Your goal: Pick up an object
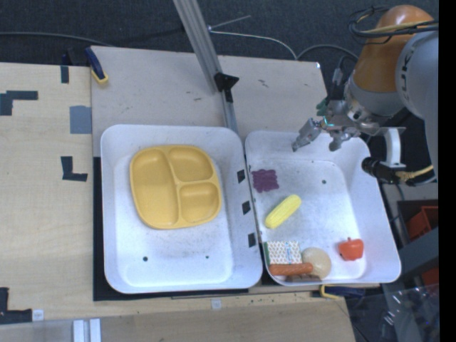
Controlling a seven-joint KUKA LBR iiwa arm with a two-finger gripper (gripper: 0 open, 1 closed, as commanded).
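My gripper (318,140) hangs over the far edge of the right bin (370,212), its two fingers spread apart with nothing between them. Below it in that bin lie a purple grape bunch (265,180) and a yellow corn cob (283,211). Along the near edge sit a small patterned packet (283,251), an orange carrot-like piece (291,268), a pale round item (318,261) and a red-orange pepper (350,249). All of these lie well apart from the gripper.
The left bin (114,212) holds a yellow divided plate (175,186). A slanted metal rail (199,34) runs down to the gap between the bins. A blue and yellow clamp (95,65) sits at the bench's far left corner.
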